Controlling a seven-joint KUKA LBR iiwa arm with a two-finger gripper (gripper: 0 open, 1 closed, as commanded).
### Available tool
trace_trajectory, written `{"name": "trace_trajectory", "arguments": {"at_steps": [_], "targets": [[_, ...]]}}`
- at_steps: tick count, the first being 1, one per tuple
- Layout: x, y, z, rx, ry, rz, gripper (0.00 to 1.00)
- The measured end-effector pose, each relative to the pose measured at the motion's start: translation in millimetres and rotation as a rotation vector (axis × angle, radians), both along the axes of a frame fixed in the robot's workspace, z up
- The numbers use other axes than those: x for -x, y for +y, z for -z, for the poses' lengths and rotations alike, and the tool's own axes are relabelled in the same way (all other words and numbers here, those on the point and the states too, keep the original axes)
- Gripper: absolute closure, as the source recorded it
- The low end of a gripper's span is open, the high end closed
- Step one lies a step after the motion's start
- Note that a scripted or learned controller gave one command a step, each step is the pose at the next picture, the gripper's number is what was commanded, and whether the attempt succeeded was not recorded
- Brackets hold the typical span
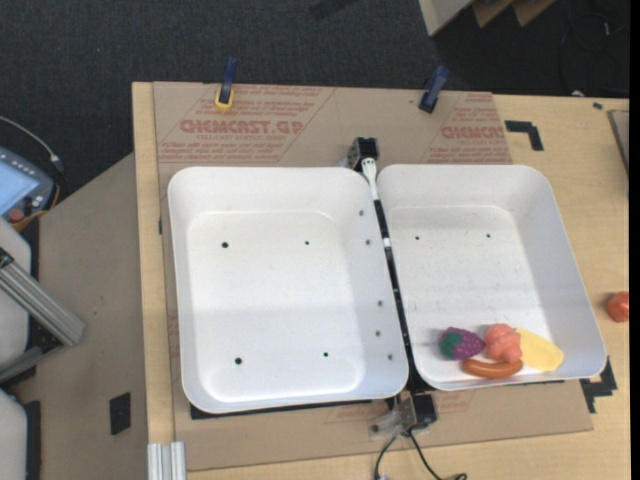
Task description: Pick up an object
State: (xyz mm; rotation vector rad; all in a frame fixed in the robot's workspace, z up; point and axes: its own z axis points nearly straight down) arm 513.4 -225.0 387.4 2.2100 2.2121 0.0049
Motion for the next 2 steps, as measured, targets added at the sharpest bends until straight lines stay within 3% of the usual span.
{"name": "trace_trajectory", "arguments": {"at_steps": [1, 2], "targets": [[-0.7, -0.4, -10.5, 0.003, -0.004, 0.0, 1.0], [17.9, 1.2, 26.1, -0.009, 0.017, 0.002, 1.0]]}}
